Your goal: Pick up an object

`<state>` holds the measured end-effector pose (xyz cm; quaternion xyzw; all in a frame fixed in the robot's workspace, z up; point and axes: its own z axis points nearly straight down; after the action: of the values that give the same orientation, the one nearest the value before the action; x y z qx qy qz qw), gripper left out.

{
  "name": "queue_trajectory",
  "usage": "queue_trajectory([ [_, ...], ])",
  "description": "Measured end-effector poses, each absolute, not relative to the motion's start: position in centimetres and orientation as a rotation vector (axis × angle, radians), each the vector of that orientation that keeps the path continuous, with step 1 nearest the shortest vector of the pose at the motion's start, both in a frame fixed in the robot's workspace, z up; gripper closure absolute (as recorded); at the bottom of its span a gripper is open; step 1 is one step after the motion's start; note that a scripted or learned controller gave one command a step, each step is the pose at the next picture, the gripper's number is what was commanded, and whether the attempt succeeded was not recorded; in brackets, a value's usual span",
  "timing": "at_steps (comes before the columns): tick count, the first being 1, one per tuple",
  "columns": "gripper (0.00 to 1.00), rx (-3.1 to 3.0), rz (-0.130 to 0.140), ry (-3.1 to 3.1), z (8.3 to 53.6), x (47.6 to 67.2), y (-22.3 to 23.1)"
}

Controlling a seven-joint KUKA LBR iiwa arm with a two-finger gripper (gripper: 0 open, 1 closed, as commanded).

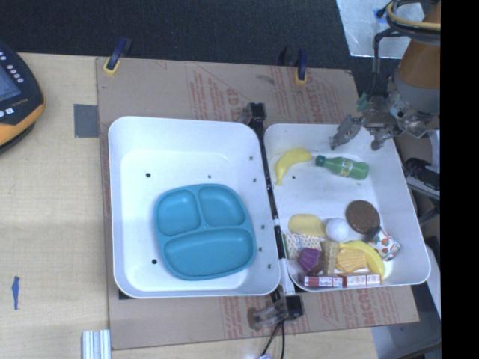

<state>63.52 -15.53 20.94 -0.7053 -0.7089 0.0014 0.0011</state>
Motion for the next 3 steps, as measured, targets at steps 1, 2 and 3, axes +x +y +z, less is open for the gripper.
queue_trajectory([
  [1,0.0,-2.212,0.012,-2.218,18.0,56.3,-16.2],
  [2,0.0,-2.212,0.01,-2.22,10.7,53.5,-18.7],
  [3,1.0,-2.214,0.006,-2.225,12.2,53.7,-18.8],
])
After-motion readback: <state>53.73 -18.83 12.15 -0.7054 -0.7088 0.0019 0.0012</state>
